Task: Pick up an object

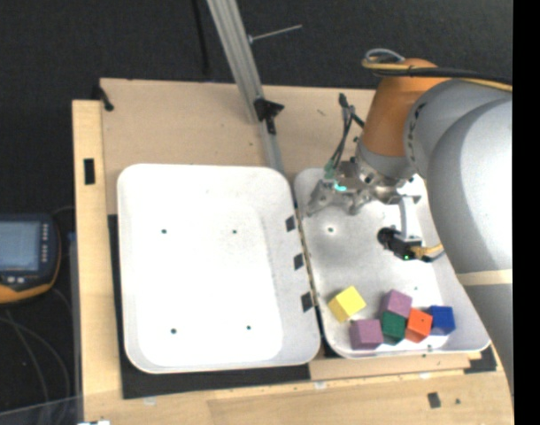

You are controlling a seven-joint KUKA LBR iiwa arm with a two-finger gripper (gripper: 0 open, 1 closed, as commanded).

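Gripper: the gripper (334, 193) hangs over the far end of the right bin (358, 246), near the bin's far left corner; its metal parts show below the orange band (389, 118), but whether it is wide, narrow or gripping anything I cannot tell, as the tip is too small and cluttered to read.
Contact: nothing is visibly held; no block lies under or beside the tool.
Blocks: 6 small blocks sit clustered at the near end of the right bin, well apart from the gripper, at the opposite end of the same bin.
Yellow block (347, 304): leftmost of the group, slightly apart from the rest, near the bin's left wall.
Purple blocks: 1 purple block (366, 333) by the near rim, another purple block (397, 304) further in.
Green block (393, 326): between the 2 purple ones, touching them.
Orange block (419, 324): just right of the green one.
Blue block (441, 319): rightmost, beside the orange one.
Left bin (208, 264): white, beside the right bin.
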